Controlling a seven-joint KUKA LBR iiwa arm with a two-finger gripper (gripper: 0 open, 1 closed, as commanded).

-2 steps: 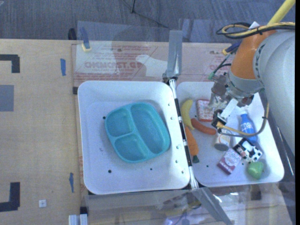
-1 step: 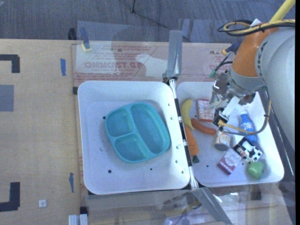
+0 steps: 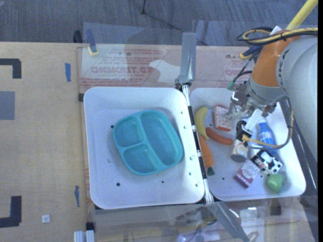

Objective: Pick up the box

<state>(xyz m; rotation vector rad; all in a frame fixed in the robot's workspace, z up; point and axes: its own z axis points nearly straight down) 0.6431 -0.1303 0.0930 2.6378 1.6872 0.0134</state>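
The box (image 3: 220, 118) is small, red and white, and lies in the right bin (image 3: 295, 185) near its upper left, between a banana and the arm. My gripper (image 3: 236, 113) hangs over the right bin just to the right of the box, at its right edge. Whether it touches the box is unclear from this angle. The grey wrist with its orange band (image 3: 267, 64) rises above it toward the upper right.
The right bin also holds a banana (image 3: 201, 121), a red sausage (image 3: 219, 136), a carrot (image 3: 206, 155), a blue bottle (image 3: 265, 134), a purple packet (image 3: 246, 174), a cow toy (image 3: 268, 162) and a green fruit (image 3: 275, 183). A blue divided plate (image 3: 147, 141) lies in the left bin (image 3: 101, 185).
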